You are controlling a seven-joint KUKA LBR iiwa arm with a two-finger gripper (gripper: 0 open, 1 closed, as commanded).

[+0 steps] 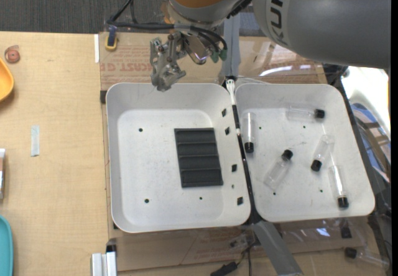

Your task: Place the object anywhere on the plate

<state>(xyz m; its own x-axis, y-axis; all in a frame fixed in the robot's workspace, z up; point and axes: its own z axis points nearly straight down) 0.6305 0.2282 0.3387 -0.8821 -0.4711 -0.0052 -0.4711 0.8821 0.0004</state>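
Five clear black-capped tubes [318,155] lie scattered in right bin [357,144]. Black ridged plate [198,157] in left bin [124,144]. Gripper [164,76] above left bin's far rim, holding nothing; finger spread unclear.

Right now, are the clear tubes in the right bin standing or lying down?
Lying down. Each clear tube rests on its side on the right bin floor, black caps pointing different ways.
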